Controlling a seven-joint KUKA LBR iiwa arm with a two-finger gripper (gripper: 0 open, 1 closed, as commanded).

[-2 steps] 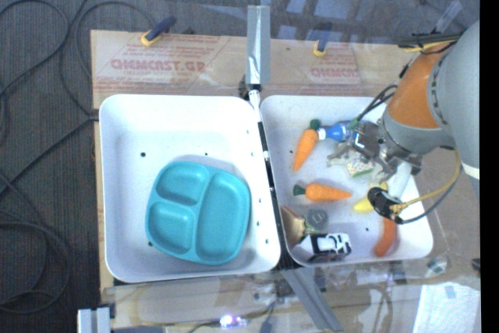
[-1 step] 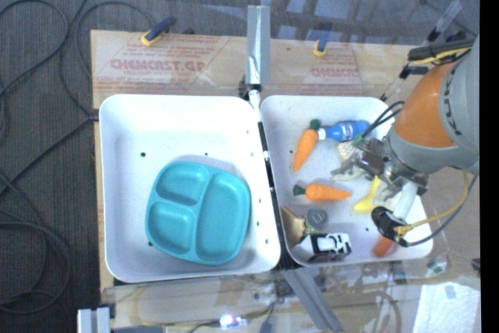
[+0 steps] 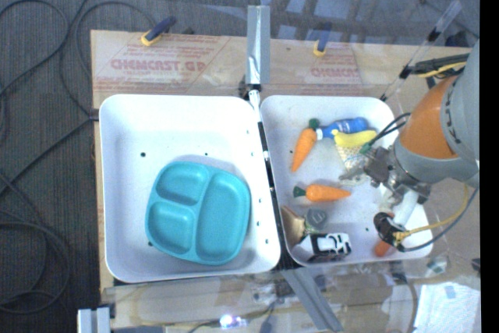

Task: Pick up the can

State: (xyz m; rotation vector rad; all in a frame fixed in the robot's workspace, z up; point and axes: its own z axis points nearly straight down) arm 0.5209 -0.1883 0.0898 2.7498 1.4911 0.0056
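Arm reaches into the right bin — gripper low beside the blue-and-yellow bottle. Cannot tell its state. Can sits near the bin's front, between a carrot and a black-and-white toy — apart from the gripper.

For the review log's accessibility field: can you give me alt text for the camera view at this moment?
A grey arm with an orange band reaches from the right over the right bin, which holds two toy carrots, a blue and yellow item and a black-and-white object. The left bin holds a teal divided plate. The gripper hangs near the right bin's right side.
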